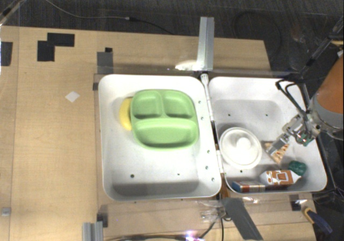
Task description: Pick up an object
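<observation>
My gripper [280, 146] hangs low over the right bin [252, 100], on its right side, just right of a white bowl [241, 146]. A small tan object [278, 155] lies directly below the gripper's tip; whether they touch is unclear. Along the bin's near wall rest a brown-and-white carton [278, 178], a dark green lump [298, 168] and a thin pen-like stick [248, 186]. In the left bin [107, 143] a green divided plate [163, 118] lies flat, with a yellow object [124, 114] peeking out from under its left edge.
The grey arm with its orange band [329, 94] comes in over the right bin's right wall, trailing black cables [293, 94]. A metal post [206, 43] stands behind the divider between the bins. Bare floor shows in the far half of the right bin.
</observation>
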`<act>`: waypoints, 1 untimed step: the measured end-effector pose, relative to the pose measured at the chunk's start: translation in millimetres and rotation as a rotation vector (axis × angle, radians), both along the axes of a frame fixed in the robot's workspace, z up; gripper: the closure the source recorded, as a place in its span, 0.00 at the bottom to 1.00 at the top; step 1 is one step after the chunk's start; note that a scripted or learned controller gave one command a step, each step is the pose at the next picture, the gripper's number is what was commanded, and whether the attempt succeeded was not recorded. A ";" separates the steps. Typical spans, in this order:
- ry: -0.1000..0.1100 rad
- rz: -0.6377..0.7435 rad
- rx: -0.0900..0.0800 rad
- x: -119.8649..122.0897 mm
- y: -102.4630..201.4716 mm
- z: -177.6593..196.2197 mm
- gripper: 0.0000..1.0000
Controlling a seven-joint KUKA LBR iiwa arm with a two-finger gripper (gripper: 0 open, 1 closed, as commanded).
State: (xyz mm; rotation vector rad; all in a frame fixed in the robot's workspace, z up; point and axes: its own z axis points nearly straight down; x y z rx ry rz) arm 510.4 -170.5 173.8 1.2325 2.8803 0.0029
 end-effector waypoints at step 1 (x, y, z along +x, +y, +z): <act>0.002 -0.043 0.000 -21.8 -35.5 -58.5 0.00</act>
